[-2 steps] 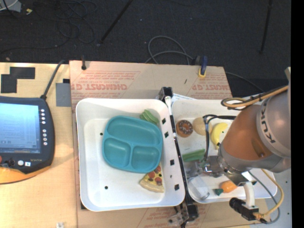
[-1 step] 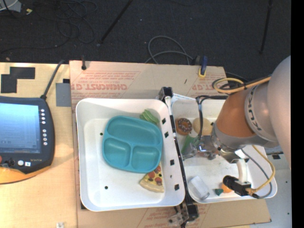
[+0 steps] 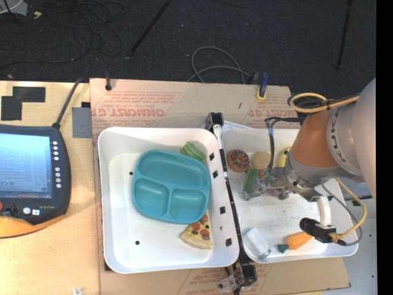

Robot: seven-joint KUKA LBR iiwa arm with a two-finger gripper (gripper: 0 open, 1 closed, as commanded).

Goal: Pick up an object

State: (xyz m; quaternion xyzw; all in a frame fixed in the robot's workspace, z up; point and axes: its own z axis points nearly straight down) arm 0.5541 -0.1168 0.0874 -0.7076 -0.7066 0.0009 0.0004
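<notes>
Nearest the camera in the right bin (image 3: 344, 251), a toy carrot (image 3: 296, 241) lies close to the front wall with a small white cup (image 3: 256, 241) beside it toward the divider. Both sit well clear of the gripper (image 3: 253, 189), so a grasp made where it is now would miss them.

The gripper is low over the middle of the right bin, just beside a green toy (image 3: 251, 178) that leans near the divider. Whether it is parted or closed cannot be told from here, and nothing is seen between it. The green toy looks like the likely target; being slim and tilted, it could be nudged against the wall or slip aside instead of being caught.

Just beyond it, a chocolate doughnut (image 3: 238, 160) and a pale round piece (image 3: 261, 160) crowd the far wall and could be knocked.

In the left bin (image 3: 116, 238), the teal divided tray (image 3: 172, 186), pizza slice (image 3: 198, 232) and green leafy toy (image 3: 193, 150) lie out of reach.
</notes>
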